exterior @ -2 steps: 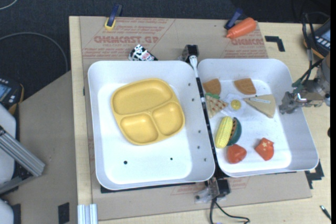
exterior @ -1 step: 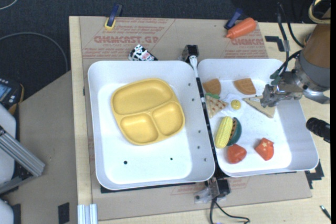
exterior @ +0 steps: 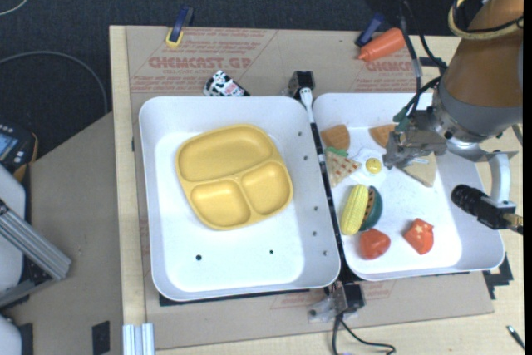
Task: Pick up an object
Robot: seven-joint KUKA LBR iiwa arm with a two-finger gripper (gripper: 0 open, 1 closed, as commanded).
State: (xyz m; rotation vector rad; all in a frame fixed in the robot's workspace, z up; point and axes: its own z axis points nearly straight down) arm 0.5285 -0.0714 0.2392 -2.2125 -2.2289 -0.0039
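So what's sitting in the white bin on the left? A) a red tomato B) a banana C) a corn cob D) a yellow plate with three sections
D: the left bin holds the yellow plate, split into three sections; the corn cob lies in the right bin.

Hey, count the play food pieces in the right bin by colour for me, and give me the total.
In the right bin, as far as the arm lets me see:
Red: 2
Yellow: 2, corn and a small round piece
Orange-tan: 2
Beige: 2
Total: 8
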